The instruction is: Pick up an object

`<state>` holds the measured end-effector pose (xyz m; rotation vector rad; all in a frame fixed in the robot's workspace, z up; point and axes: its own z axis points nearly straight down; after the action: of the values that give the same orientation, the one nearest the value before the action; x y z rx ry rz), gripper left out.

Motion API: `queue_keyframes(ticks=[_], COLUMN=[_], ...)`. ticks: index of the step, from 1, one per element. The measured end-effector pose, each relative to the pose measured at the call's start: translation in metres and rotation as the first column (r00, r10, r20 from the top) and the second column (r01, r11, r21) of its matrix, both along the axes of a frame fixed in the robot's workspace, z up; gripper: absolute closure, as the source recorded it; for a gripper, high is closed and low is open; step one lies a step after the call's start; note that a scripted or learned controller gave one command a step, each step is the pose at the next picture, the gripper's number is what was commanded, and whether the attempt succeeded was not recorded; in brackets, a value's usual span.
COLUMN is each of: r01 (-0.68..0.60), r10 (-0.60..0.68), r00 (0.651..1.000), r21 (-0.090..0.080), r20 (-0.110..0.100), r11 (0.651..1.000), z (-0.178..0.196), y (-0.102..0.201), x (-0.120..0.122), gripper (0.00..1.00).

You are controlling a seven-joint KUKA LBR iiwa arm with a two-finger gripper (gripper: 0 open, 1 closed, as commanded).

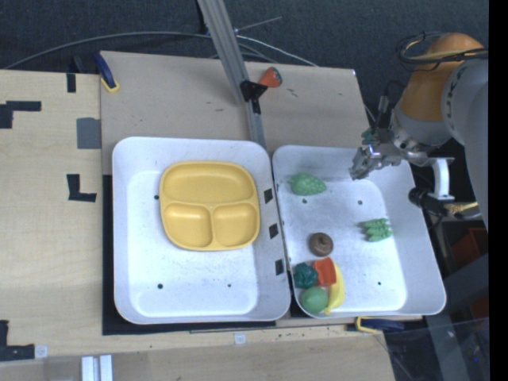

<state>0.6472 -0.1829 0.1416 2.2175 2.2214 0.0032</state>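
In the right bin (397, 292) lie several small toys: a green leafy piece (307, 185) at the back left, a brown round piece (321, 244) in the middle and a green ridged piece (376, 229) to the right. A cluster sits at the front left: a dark teal piece (305, 275), an orange block (325, 271), a green ball (314, 298) and a yellow banana (337, 290). My gripper (363, 165) hangs over the bin's back right corner, apart from every toy, with nothing visible between its fingers.
The left bin (135, 292) holds a yellow divided plate (210, 205). A grey metal pole (230, 46) slants across the bench down to the bins' junction, with an orange-tipped clamp (270, 77) beside it. A blue and yellow clip (106, 74) lies at the bench's back left.
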Motion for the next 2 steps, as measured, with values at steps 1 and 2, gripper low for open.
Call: queue_keyframes(ticks=[1, 2], r01=[0.000, 0.000], r10=[0.000, 0.000], r00=[1.000, 1.000], r21=[-0.001, 0.000], r20=[0.001, -0.001], r11=[1.000, 1.000], z=[0.049, 0.073], y=[-0.008, -0.007], x=[0.004, 0.005], gripper=[1.00, 1.00])
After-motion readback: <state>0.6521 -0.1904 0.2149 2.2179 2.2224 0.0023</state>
